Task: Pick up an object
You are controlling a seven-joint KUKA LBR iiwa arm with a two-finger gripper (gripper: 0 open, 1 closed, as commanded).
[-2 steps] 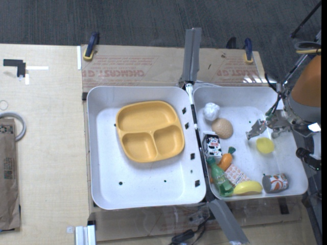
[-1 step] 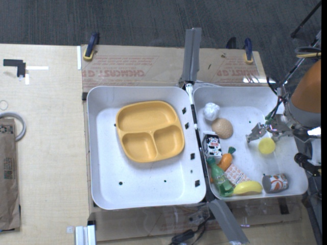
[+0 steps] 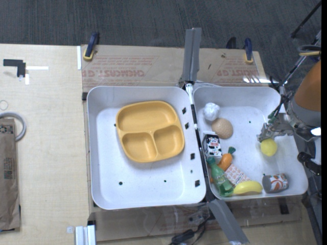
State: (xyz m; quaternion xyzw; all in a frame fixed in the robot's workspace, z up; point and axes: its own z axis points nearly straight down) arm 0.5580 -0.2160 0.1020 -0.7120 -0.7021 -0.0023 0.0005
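Overall: 2 shallow white bins sit side by side on the bench, the arm entering from the right.
Arm: grey with an orange band (image 3: 312,91), it leans over the right edge of the right bin (image 3: 245,97).
Gripper: the gripper (image 3: 269,131) hangs low over the right part of the right bin; how far it is open cannot be told, and nothing is seen clamped in it.
Lemon: the yellow lemon (image 3: 269,147) lies on the bin floor directly below the gripper tip, touching or nearly touching it; which cannot be told.
Can: a small tipped can (image 3: 276,182) lies near the bin's front right corner, apart from the lemon.
Left cluster: along the right bin's left wall, from back to front, lie a crumpled white wad (image 3: 211,111), a tan egg-shaped object (image 3: 222,128), a small cow-print carton (image 3: 212,146), an orange carrot (image 3: 225,161), a green bottle (image 3: 219,179), a red-patterned packet (image 3: 236,175) and a yellow banana (image 3: 247,188).
Left bin: the left bin (image 3: 102,157) holds a yellow 3-compartment plate (image 3: 149,130), lying flat toward the back.
Bench: 2 blue clamps (image 3: 92,46) pin brown cardboard (image 3: 133,68) behind the bins; a brown paper bag (image 3: 9,172) lies at the far left.
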